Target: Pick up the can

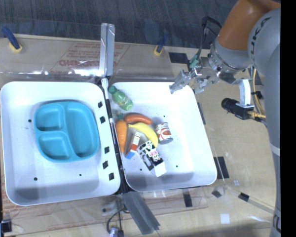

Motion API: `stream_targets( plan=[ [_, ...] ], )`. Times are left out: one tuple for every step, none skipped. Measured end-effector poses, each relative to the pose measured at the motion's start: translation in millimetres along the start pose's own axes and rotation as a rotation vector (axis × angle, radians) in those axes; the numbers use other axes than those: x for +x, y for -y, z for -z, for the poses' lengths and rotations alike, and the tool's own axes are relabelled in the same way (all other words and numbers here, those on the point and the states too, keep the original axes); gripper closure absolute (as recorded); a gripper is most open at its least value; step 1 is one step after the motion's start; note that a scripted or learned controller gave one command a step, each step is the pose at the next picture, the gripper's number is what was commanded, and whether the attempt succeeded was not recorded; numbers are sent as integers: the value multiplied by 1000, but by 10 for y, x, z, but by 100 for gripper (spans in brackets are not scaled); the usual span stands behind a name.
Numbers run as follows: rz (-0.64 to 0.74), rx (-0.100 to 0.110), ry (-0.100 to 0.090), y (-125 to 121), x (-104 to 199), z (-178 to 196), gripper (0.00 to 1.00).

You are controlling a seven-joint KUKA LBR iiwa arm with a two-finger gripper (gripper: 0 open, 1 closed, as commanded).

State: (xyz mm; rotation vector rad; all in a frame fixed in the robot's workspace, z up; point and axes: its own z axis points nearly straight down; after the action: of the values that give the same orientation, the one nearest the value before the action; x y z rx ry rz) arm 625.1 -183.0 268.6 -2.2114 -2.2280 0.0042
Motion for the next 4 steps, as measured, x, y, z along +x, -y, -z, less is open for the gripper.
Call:
stream_targets(
  plan=[
    [-73,-2,0,-324,425,-13,0],
    [124,-1,-1,-72,195,-1439,0],
    [259,-2,0,410,-271,-1767,0],
    [264,-2,1,404,-267,-1664,100]
  ],
)
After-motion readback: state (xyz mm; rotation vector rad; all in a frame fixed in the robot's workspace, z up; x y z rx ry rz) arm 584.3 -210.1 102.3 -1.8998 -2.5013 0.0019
